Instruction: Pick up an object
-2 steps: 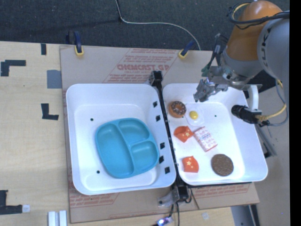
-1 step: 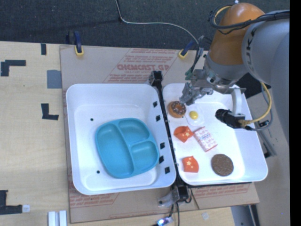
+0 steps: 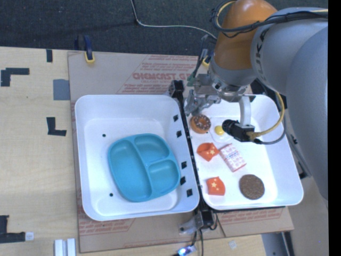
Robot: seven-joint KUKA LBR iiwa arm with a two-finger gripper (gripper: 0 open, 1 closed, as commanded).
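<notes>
My gripper [image 3: 200, 110] hangs over the far left part of the right bin [image 3: 277, 196], just above a small round brown item [image 3: 201, 124] that looks like a cookie or doughnut. A small yellow piece [image 3: 219, 130] lies just right of it. Closer to the front lie an orange-red wedge [image 3: 208, 152], a white and red packet [image 3: 232, 157], a second orange-red piece [image 3: 215, 186] and a dark brown round disc [image 3: 251, 186]. The arm's grey body and orange band [image 3: 240, 31] cover the bin's far right.
The left bin [image 3: 88, 143] holds a blue divided tray [image 3: 144, 166]. A row of black clips [image 3: 184, 143] runs along the wall between the bins. Both bins rest on a cardboard sheet [image 3: 133, 73] on the wooden bench. A black cable crosses the far background.
</notes>
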